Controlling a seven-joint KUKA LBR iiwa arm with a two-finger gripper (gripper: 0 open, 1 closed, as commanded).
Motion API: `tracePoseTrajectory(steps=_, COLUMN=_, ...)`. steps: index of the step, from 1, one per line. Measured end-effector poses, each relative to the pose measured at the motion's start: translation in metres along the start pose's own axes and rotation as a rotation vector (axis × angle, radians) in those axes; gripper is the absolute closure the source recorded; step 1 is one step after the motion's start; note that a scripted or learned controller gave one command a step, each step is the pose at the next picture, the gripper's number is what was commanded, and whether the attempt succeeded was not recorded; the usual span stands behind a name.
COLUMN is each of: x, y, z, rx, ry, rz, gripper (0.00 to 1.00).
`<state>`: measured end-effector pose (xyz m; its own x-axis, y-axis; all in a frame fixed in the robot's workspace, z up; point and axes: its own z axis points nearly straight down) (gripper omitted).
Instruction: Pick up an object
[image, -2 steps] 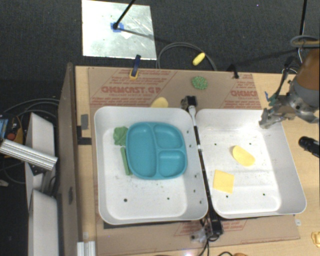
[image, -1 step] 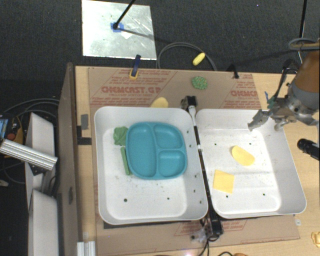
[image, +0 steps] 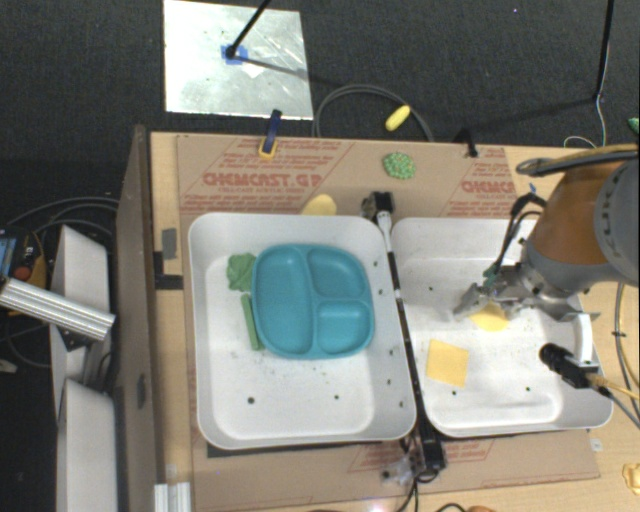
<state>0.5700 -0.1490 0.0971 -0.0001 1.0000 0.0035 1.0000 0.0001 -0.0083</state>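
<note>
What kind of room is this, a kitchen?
Probably a robot lab, not a kitchen: a robot arm reaches over two white bins, cardboard lines the bench, and cables trail over the floor.

Two white bins; one blue tray; two yellow items; one green item.

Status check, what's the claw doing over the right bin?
Claw low in right white bin, over small round yellow piece. Flat yellow square slice lies apart, nearer front. Nothing blocking.
</note>
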Motion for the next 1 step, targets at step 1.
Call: tracePoseTrajectory(steps=1, x=-0.0364, y=-0.0046, z=0.0133, rx=-0.008, ry=-0.005, rz=0.002, gripper=0.0)
